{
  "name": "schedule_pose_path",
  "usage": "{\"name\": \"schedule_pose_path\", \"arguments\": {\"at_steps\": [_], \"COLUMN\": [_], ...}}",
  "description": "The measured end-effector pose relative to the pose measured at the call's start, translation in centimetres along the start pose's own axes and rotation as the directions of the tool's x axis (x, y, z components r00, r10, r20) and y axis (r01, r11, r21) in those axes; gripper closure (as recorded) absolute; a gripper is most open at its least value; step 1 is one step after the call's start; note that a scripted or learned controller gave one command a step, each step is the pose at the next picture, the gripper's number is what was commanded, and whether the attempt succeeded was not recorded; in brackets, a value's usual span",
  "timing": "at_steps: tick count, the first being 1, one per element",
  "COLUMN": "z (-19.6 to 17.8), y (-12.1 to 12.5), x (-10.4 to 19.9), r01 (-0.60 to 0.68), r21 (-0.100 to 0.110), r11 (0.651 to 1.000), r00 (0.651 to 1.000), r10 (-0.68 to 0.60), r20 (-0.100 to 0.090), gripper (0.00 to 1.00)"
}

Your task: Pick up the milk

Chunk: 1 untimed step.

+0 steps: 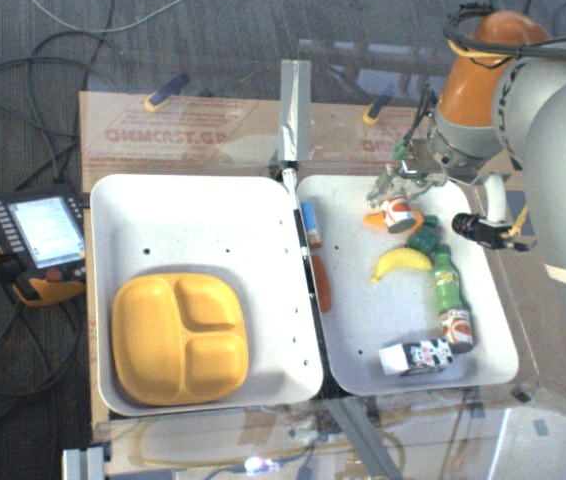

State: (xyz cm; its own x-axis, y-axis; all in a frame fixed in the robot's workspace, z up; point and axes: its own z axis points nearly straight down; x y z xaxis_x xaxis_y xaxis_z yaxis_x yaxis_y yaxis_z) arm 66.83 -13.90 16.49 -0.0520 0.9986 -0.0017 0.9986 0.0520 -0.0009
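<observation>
The milk is a small white carton with black markings. It lies on its side near the front edge of the right bin. My gripper hangs over the far end of that bin, just above a red and white can and an orange carrot-like piece. It is well apart from the milk, roughly the bin's length away. Nothing of the milk is covered.
A banana, a dark green item, a green bottle and a red can lie between gripper and milk. A blue pen and a brown stick line the right bin's left wall. A yellow divided tray sits in the left bin.
</observation>
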Motion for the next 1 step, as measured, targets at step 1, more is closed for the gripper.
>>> {"name": "schedule_pose_path", "arguments": {"at_steps": [1], "z": [6.98], "y": [0.2], "x": [3.05], "r01": [0.012], "r21": [-0.001], "r11": [1.0], "r00": [1.0], "r10": [-0.012], "r20": [0.003], "gripper": [1.0]}}
